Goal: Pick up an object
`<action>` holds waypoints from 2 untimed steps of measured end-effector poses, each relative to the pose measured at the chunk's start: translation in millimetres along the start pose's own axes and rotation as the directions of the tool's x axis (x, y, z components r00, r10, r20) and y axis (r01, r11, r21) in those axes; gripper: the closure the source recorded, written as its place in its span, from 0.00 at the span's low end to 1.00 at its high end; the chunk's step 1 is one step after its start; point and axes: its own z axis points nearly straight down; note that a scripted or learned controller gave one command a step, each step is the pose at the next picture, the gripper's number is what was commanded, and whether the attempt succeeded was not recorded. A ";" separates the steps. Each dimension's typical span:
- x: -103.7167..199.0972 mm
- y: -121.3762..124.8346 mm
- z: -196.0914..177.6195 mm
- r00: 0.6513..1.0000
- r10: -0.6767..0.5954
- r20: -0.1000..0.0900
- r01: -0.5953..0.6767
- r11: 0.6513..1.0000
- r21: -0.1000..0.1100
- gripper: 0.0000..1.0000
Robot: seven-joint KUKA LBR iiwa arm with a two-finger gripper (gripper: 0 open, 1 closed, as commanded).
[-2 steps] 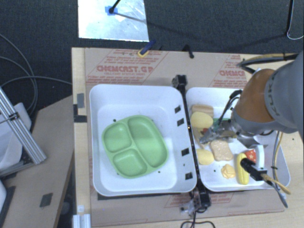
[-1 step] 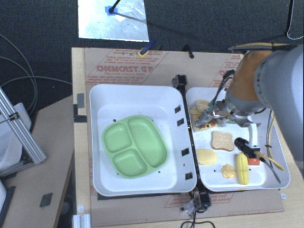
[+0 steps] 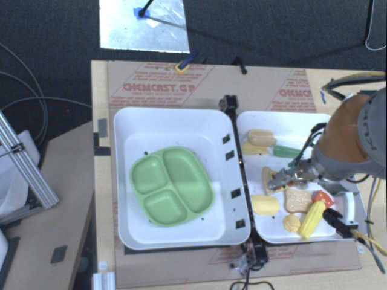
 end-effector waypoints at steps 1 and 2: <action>86.6 0.9 -100.1 1.000 -0.016 -0.002 0.016 1.000 0.001 0.00; -4.1 -12.8 4.0 1.000 0.002 0.001 -0.002 1.000 0.005 0.00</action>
